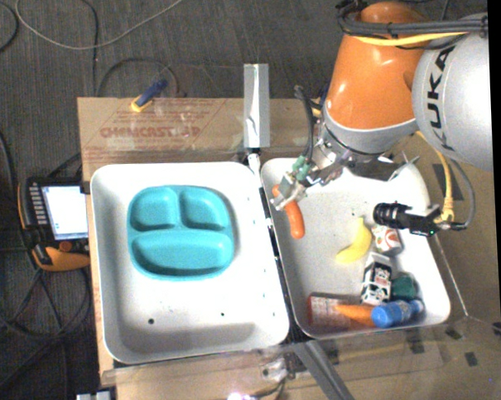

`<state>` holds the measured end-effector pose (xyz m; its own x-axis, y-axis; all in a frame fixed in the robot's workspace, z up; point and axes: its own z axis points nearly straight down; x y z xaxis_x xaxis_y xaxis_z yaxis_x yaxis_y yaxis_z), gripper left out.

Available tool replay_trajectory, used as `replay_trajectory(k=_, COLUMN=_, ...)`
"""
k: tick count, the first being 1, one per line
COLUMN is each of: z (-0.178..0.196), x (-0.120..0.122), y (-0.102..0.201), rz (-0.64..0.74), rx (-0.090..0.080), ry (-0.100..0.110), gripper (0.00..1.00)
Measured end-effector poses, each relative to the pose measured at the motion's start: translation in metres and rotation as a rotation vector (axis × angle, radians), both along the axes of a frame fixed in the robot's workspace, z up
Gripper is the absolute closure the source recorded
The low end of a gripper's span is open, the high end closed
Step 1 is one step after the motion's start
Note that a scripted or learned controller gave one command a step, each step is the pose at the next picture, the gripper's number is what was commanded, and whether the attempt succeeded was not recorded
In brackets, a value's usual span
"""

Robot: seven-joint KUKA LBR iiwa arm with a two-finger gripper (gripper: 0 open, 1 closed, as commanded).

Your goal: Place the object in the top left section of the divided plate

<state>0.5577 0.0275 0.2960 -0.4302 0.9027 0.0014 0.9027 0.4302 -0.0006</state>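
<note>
The gripper [285,195] pinches the toy carrot [295,221] by its top, dangling over the right bin [320,275]. Such a shallow hold could slip before reaching the teal divided plate [183,231].

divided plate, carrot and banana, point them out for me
divided plate [183,258]: camera view, on its wide lower section.
carrot [296,224]: camera view, on its orange body.
banana [356,245]: camera view, on its yellow middle.
</note>
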Motion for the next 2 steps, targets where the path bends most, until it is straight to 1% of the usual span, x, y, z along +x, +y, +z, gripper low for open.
replay_trajectory(k=1, z=-0.0479, x=0.0363, y=0.0591, rz=0.401, rx=0.001, ry=0.000, gripper=1.00)
replay_trajectory(k=2, z=-0.0391, x=0.0367, y=0.0599, rz=0.400, rx=0.005, ry=-0.001, gripper=1.00)
